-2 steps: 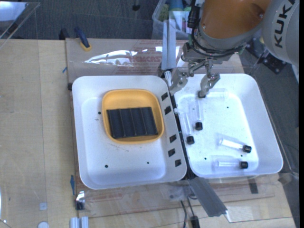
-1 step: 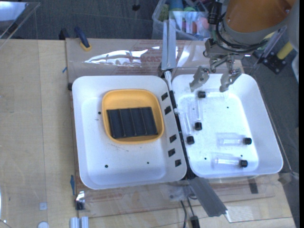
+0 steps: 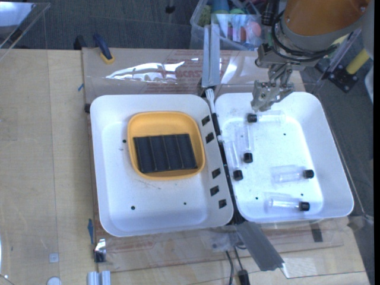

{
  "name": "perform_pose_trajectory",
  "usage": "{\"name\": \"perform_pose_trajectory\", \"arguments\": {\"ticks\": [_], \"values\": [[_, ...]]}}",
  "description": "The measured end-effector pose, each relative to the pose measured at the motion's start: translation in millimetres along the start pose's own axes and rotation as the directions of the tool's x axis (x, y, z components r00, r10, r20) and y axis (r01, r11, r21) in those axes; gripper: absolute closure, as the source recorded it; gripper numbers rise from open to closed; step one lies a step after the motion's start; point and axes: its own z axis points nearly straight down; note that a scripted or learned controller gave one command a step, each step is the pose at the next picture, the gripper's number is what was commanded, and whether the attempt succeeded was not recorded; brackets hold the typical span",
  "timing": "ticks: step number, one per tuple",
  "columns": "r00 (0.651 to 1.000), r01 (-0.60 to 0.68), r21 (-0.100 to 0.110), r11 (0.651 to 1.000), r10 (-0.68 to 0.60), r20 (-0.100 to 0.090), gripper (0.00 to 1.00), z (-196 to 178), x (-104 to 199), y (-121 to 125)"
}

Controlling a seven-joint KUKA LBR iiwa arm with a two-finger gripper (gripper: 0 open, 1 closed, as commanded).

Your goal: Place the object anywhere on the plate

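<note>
We see the bench (image 3: 41,159) first, light wood, w/ two shallow white bins side by side on it. The left bin (image 3: 113,206) holds a yellow plate (image 3: 138,126), squarish w/ rounded corners, sitting a bit toward 12 o'clock of the bin's middle. On the plate lies a black ribbed tray (image 3: 165,153), covering most of the plate's floor toward 6 o'clock.

The right bin (image 3: 329,177) holds clear vials w/ black caps. One vial (image 3: 289,174) lies flat at approx 4 o'clock of the bin's middle, cap pointing to 3 o'clock. Another vial (image 3: 284,204) lies near the 6 o'clock wall, cap also to 3 o'clock. A third vial (image 3: 243,142) lies lengthwise at approx 9 o'clock, cap toward 6 o'clock. A fourth, the top vial (image 3: 252,118), shows mostly as a black cap near the bin's 11 o'clock corner. All vials are in the right bin, well apart from the plate.

The arm (image 3: 323,5), grey w/ orange band, comes in at 1 o'clock of the view. Its gripper (image 3: 261,103) hangs just above the bin's 12 o'clock rim, right over the top vial. Fingers too blurred: we can't tell if they're apart or together, & we see nothing btw them.
</note>
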Motion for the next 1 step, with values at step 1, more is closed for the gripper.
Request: {"name": "perform_pose_trajectory", "arguments": {"ticks": [1], "values": [[0.978,0.208,-0.016,0.978,-0.208,-0.005,1.00,71.1,7.7,2.9]]}}
